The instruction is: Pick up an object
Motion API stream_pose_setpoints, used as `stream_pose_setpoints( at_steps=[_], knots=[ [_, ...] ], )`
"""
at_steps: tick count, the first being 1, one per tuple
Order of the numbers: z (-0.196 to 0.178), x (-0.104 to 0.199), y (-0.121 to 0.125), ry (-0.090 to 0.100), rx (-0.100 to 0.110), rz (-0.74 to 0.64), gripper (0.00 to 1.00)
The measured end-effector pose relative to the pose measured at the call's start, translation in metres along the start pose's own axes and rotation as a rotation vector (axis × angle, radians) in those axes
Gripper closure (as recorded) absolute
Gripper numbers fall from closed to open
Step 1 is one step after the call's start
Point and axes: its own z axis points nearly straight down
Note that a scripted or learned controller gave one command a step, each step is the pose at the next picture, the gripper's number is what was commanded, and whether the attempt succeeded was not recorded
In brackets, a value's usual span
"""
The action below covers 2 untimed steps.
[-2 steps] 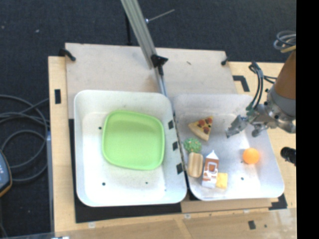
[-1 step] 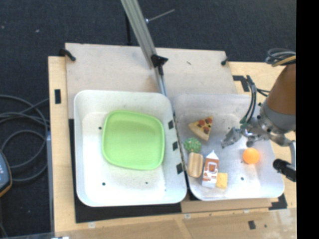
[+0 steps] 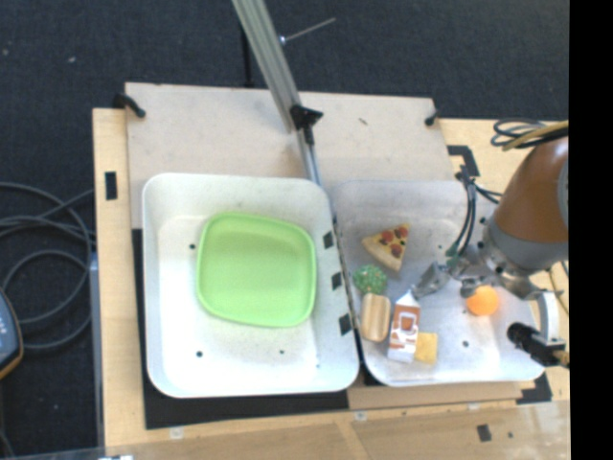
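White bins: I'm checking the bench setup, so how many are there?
2. The left bin holds a green plate; the right bin holds the small items, with the arm reaching in.

The two bins [image 3: 172,257] look like smooth white plastic with a dull sheen, the right bin [image 3: 450,204] greyer and scuffed. At 9 o'clock the green plate [image 3: 257,269] is smooth, matt plastic. The desk [image 3: 239,113] is pale, matt board, like raw wood. A ribbed metal rail [image 3: 263,36] runs toward 12 o'clock. The floor [image 3: 57,46] is dark, rough carpet. At 3 o'clock the orange ball [image 3: 484,301] looks smooth.
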Motion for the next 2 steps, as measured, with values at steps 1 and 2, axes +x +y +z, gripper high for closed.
stream_pose_setpoints(
  at_steps=[1, 2],
  knots=[
    [-0.012, -0.001, 0.001, -0.001, -0.005, 0.001, 1.00],
    [-0.072, -0.009, 0.004, -0.002, -0.009, 0.000, 1.00]
  ],
)
